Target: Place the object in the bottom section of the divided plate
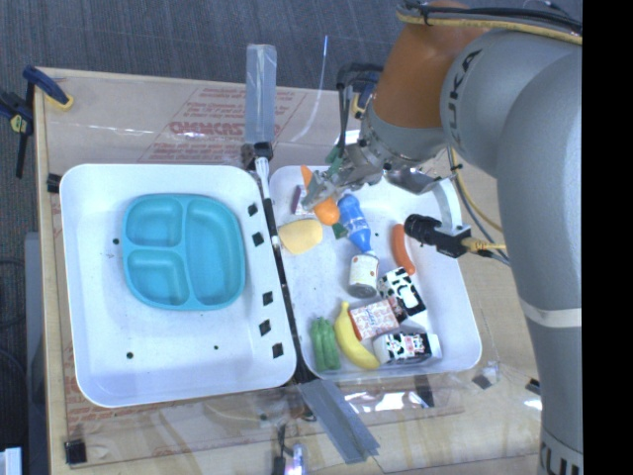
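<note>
A light blue divided plate [185,250] is seen in the left white bin [89,364], with nothing resting in any of its three sections.

The right white bin [465,320] is crowded with small toy foods: a pale yellow lemon-like piece [301,236] near the divider, a blue bottle [355,223], an orange piece [325,212], a small can [363,273], a red sausage [402,248], a banana [352,340], a green vegetable [324,344], and three small printed cartons [394,317] toward the near end. The gripper [331,181] is lowered over the far end of this bin, just above the orange piece and blue bottle. Whether anything is pinched there cannot be told. The plate and the gripper are well apart.
</note>
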{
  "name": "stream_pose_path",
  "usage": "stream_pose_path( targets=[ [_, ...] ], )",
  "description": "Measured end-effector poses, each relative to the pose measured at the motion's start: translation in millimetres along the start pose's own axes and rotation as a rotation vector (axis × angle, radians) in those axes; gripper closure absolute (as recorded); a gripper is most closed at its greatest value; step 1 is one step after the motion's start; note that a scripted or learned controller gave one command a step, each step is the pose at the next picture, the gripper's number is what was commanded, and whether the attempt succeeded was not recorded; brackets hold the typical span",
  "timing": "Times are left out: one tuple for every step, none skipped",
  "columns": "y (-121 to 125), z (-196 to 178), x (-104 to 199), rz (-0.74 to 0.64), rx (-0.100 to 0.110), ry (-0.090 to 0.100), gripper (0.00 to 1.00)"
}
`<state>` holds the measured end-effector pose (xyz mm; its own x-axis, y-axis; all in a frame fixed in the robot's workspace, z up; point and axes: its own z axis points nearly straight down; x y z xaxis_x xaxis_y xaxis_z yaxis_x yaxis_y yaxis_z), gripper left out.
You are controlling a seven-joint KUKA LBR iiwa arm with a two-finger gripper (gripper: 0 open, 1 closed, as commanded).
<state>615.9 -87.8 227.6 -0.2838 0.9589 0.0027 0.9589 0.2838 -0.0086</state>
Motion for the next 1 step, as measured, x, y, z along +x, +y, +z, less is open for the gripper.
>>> stream_pose_path(
  targets=[
    [-21.8,135.5,-20.8,-0.404,0.0,-0.004,1.0]
  ],
)
